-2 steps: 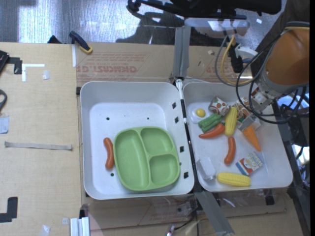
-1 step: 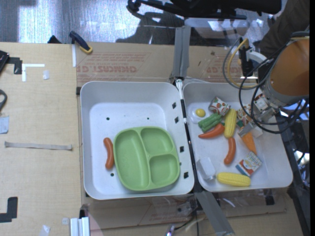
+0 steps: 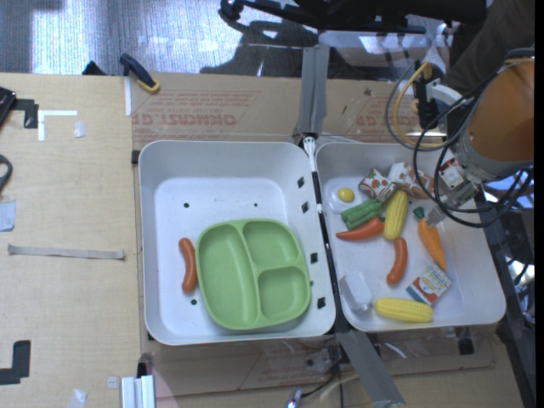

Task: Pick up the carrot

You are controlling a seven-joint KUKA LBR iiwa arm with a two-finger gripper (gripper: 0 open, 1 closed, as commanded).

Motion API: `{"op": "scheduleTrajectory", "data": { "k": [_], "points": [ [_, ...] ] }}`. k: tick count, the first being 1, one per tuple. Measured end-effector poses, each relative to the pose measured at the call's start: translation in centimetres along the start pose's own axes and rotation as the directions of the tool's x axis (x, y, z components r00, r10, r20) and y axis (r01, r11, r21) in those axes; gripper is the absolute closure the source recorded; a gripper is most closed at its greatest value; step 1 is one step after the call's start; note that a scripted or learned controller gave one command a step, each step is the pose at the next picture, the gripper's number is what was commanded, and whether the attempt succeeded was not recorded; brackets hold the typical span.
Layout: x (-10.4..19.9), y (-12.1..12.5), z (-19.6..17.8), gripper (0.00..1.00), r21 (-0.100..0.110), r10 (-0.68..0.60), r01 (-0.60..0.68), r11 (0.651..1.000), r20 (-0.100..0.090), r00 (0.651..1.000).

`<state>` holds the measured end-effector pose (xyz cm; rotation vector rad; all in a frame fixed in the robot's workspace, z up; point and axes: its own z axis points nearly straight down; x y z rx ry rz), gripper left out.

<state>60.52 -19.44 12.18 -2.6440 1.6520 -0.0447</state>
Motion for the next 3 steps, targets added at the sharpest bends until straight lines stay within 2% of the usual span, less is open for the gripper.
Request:
{"op": "scheduleTrajectory", "data": {
  "k": [1, 2, 3],
  "points": [
    [-3.0, 4.1, 0.9, 1.0, -0.003, -0.183, 0.183, 0.983, -0.019, 0.983],
    [-5.7, 9.0, 2.5, 1.0, -0.028, -0.26, 0.261, 0.965, 0.018, 0.965],
    [-8.8, 9.1, 2.4, 1.0, -0.026, -0.306, 0.306, 0.952, 0.019, 0.952]
  ]
}}
